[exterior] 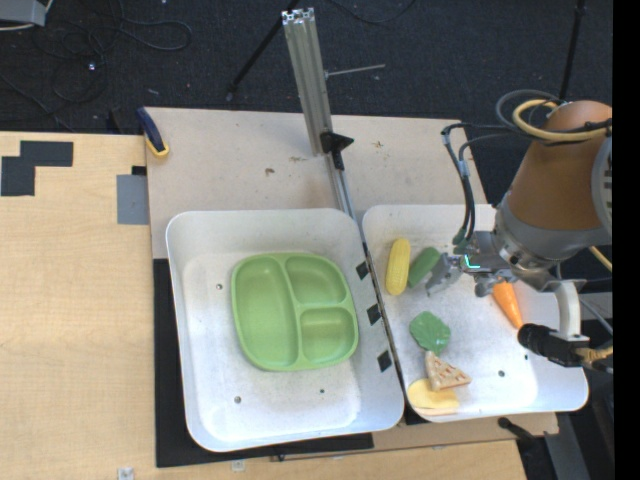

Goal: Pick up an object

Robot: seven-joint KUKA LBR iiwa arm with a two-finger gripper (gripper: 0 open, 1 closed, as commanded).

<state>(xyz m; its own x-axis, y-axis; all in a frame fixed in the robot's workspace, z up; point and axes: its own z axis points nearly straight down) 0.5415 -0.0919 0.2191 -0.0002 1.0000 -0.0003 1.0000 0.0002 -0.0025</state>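
Where the fingers (437,281) reach, a green piece (423,265) lies touching.

The bench (240,158) bears two white bins touching side by side: the left bin (200,388) at nine o'clock, the right bin (545,393) at three.

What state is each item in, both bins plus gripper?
Green three-compartment plastic tray: flat in the left white bin.
Yellow toy corn cob: lying in the right white bin.
Green toy leaf: lying loose.
Orange toy carrot: lying beside the arm.
Pizza slice toy: resting on a yellow piece.
Gripper: low over the right bin, by a green piece.
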